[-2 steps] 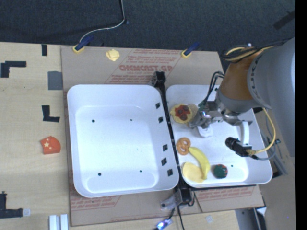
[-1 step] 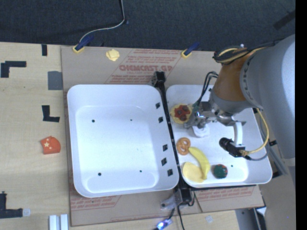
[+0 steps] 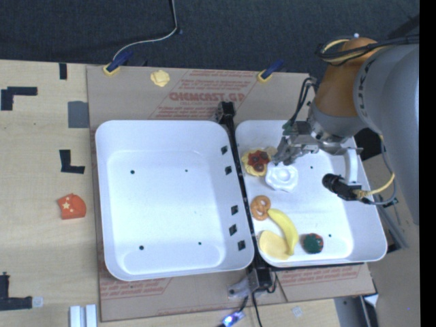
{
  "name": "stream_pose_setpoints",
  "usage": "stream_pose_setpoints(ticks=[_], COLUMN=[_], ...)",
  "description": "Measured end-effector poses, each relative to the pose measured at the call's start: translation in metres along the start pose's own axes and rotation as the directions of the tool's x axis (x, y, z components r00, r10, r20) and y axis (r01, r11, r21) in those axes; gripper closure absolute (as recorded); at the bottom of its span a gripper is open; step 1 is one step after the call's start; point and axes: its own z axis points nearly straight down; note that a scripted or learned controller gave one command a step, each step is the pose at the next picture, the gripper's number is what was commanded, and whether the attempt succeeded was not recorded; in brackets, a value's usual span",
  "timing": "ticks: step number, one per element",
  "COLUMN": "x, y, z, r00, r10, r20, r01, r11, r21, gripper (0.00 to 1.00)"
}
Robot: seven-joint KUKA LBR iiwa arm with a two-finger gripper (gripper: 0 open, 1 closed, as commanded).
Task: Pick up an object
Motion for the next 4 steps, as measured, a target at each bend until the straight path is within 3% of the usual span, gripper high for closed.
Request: stream_pose_setpoints(ticks=[1,2,3,4], x=[0.027,0.085,0.151,0.217], y=[0.019,0.053,0.052,0.052], z=[-0.124,-0.126,-0.128,-0.198], r00=[1.000,1.000,1.000,1.000], r10=[-0.004,-0.004,-0.004,-0.007], r20=[0.000,-0.001,-0.002,-0.004], r01=[0.004,0.004,0.004,0.007], r11=[1.000,1.000,1.000,1.000], r21=[-0.008,0.004,0.006,0.000], gripper=[1.00,1.00,1.00,1.00])
